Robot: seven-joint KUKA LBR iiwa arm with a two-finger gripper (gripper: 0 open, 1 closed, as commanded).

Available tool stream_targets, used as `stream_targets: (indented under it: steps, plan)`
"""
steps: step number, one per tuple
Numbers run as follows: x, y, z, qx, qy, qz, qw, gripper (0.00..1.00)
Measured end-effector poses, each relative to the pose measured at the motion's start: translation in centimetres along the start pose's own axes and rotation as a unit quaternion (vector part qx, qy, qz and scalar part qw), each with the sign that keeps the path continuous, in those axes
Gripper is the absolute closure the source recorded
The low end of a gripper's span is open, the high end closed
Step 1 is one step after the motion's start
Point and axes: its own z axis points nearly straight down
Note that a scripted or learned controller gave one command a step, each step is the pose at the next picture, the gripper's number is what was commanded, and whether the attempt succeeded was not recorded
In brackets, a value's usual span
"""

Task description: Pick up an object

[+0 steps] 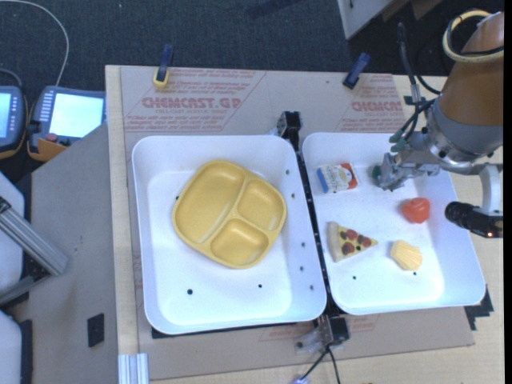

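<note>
Four small items lie in the right bin, none of them between the gripper's fingers.

- Small packet, white with red and blue print: upper left part of the right bin, near the divider between the bins.
- Red tomato-like piece: right of centre, below and just right of the gripper.
- Pizza slice, toy, with red toppings: lower left part of the bin, near its left wall.
- Yellow piece, blocky: lower right of the pizza slice, apart from it and below the red piece.

Gripper: over the upper middle of the right bin, between the packet and the red piece, close to the bin floor. Whether its fingers are spread or closed cannot be told from this view; nothing is seen held.

Arm: grey with an orange band, entering from the right above the right bin.

Left bin: holds one yellow divided plate with three compartments, lying flat near the centre, slightly toward the back.

Bench: brown board with red lettering behind the bins; one yellow clamp and one blue clamp at its far edge.
</note>
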Motion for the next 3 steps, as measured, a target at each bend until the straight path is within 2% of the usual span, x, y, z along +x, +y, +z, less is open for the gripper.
stream_targets:
  steps: [1,2,3]
  plan:
    - [5.1,2.0,1.6,0.0,0.0,0.001,1.0,1.0]
    - [9.5,4.3,0.9,-0.001,0.0,0.001,1.0,1.0]
    - [14.6,6.8,2.5,0.0,0.0,0.001,1.0,1.0]
